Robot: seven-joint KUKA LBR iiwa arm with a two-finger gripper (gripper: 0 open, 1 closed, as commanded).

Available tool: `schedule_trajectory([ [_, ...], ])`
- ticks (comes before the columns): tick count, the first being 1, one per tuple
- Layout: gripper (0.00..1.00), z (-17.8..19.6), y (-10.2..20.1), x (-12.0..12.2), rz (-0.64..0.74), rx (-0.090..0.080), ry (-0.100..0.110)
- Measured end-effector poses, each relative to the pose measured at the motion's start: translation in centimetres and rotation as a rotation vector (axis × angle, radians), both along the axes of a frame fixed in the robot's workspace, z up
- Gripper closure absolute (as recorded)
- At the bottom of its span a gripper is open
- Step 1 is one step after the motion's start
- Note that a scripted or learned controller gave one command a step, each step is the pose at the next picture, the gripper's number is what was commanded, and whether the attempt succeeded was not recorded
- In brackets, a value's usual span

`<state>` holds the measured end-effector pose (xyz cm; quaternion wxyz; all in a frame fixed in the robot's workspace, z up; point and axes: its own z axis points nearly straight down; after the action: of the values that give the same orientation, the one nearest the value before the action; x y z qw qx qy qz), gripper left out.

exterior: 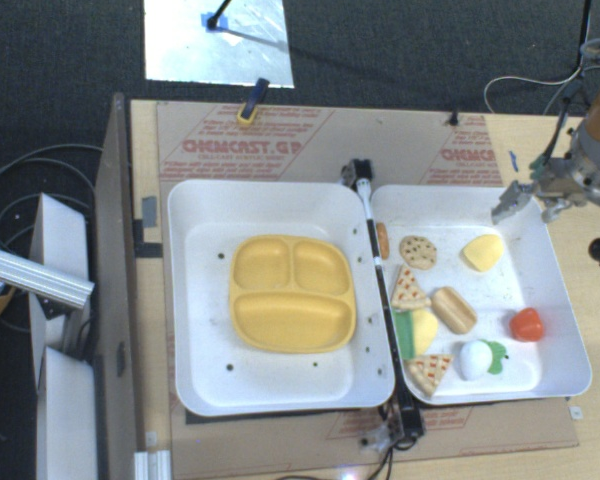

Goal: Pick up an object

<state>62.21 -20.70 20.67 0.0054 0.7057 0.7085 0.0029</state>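
Note:
The right bin [555,268] holds several toy foods: a round cookie [417,251], a pale yellow wedge [483,252], a pizza slice [408,290], a hot dog bun [454,310], a red tomato [526,324], a yellow-green piece [415,330], a white and green piece [477,359] and a waffle slice [430,371]. A small orange sausage [382,240] lies by the divider. My gripper [532,206] hovers over the bin's far right corner, up and right of the yellow wedge. It is open, with nothing between its fingers.
A yellow divided plate [292,293] lies in the left bin [195,268]. The raised divider between the bins [376,268] runs front to back. A white box [65,368] and cables stand left of the bench. The cardboard sheet [280,138] extends behind the bins.

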Motion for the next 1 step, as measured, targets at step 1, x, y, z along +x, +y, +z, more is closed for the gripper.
schedule_trajectory([
  [1,0.00,-12.85,0.16,0.28,-0.001,0.004,0.014],
])
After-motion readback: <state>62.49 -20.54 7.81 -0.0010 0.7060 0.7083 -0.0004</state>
